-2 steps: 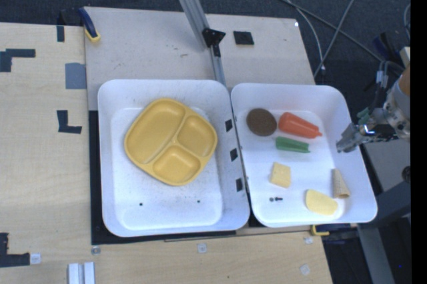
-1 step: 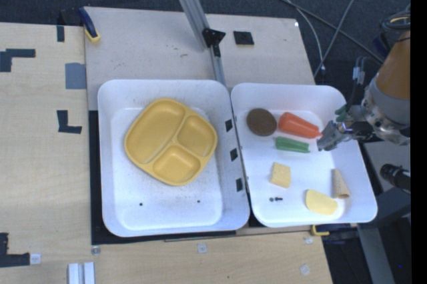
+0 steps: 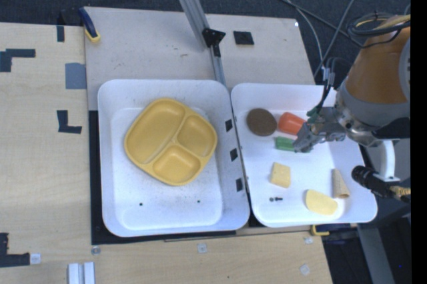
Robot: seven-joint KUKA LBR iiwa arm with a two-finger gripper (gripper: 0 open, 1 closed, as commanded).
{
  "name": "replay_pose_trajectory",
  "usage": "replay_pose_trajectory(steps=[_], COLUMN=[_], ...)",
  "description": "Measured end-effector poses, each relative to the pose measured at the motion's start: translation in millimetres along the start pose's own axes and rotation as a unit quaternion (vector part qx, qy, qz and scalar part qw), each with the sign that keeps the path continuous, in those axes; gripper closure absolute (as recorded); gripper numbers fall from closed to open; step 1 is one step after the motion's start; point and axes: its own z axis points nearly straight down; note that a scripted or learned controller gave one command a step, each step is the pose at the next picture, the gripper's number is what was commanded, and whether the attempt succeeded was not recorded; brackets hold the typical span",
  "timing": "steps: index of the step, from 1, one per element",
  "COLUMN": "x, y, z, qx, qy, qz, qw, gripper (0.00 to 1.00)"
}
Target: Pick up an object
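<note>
In the right bin (image 3: 363,209) lie a brown round patty (image 3: 261,121), an orange piece (image 3: 291,122), a green piece (image 3: 285,143), a pale yellow cheese wedge (image 3: 281,175), a yellow banana-like piece (image 3: 321,203) and a tan cone (image 3: 341,183). My gripper (image 3: 305,142) hangs low over the bin, just right of the green piece and below the orange one. The arm's body hides the fingertips.
The left bin (image 3: 110,143) holds a yellow divided plate (image 3: 171,141). A grey pole (image 3: 193,3) slants down to the bins' shared top edge. Cables run across the dark floor behind. The arm's orange-banded wrist (image 3: 377,76) overhangs the right bin's right side.
</note>
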Motion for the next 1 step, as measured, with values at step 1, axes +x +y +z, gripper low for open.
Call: replay_pose_trajectory(steps=[1], x=[60.5], y=[9.9], z=[10.1], qx=[0.001], qy=[0.000], qz=[-0.001], qw=[1.0000], gripper=[1.00])
